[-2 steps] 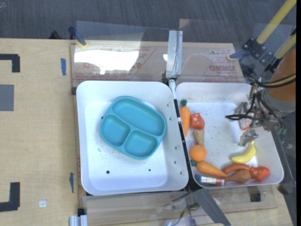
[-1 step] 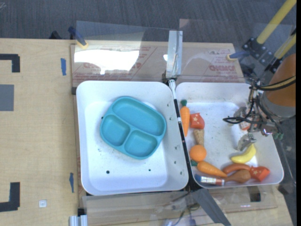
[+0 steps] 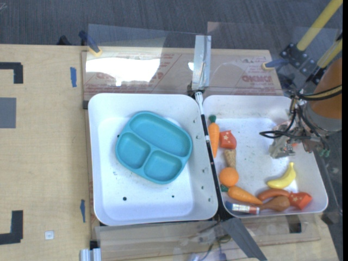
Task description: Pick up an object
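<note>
Gripper (image 3: 283,148) is hanging low over the right shallow white plastic bin (image 3: 255,113), near its right wall; cables are blurring the tip, so its opening cannot be judged, and nothing is showing in its grasp. Just below it, a yellow toy banana (image 3: 284,178) is lying on the bin floor, apart from the tip. Further candidates are sitting along the front edge: an orange toy carrot (image 3: 243,194) and a small orange ball (image 3: 229,176). A teal divided plastic plate (image 3: 154,147) is resting in the left bin. Judgement: pick not yet done; descent, closure and lift are all remaining.
</note>
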You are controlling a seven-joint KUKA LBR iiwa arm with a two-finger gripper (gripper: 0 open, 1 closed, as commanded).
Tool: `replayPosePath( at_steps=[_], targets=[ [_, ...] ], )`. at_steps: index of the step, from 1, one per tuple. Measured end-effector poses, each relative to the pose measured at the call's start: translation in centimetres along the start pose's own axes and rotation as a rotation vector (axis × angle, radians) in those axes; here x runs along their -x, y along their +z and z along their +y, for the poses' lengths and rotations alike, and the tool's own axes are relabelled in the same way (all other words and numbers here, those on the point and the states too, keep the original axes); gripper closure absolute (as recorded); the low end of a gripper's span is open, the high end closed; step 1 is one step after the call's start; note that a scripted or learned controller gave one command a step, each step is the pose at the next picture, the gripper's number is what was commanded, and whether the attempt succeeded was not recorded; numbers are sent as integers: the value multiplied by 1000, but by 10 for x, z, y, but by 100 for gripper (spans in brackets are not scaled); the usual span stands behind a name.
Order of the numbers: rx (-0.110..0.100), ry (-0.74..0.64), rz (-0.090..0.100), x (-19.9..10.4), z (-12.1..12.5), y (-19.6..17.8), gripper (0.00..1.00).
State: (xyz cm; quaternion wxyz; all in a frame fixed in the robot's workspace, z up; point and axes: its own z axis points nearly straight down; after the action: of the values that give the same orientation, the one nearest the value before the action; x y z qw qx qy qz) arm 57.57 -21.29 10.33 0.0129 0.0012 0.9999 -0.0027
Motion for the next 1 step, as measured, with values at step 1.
replayPosePath(
  at_steps=[1],
  targets=[
    [1,0,2,0,0,1,0]
  ],
)
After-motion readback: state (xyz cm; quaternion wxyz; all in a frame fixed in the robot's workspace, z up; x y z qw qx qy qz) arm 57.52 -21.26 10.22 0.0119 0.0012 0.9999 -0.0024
